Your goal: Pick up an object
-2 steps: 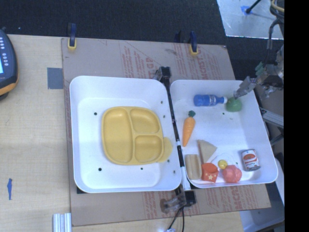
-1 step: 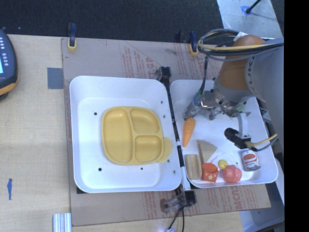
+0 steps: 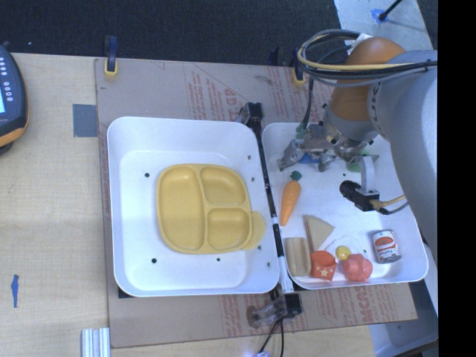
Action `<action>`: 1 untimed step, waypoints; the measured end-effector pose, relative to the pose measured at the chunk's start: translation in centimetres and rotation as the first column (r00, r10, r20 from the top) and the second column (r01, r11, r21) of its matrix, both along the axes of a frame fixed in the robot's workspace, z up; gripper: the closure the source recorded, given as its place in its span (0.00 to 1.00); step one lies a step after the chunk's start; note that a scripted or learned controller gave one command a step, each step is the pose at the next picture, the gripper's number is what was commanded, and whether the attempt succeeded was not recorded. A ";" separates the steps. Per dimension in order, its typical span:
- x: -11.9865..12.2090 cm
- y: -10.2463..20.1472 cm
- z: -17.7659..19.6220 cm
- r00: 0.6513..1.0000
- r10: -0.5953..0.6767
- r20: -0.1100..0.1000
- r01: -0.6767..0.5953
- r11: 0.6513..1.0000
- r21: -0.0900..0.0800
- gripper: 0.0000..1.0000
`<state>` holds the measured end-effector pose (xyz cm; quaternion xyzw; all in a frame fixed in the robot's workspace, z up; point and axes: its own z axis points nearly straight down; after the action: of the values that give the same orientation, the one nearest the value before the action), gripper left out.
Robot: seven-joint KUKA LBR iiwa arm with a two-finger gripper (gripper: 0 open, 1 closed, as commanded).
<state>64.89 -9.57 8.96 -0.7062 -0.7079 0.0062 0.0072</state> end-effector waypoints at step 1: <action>-1.3 -0.3 0.2 1.000 0.000 0.013 0.000 1.000 -0.002 0.00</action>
<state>63.64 -9.88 9.18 -0.7061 -0.7081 0.0024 0.0019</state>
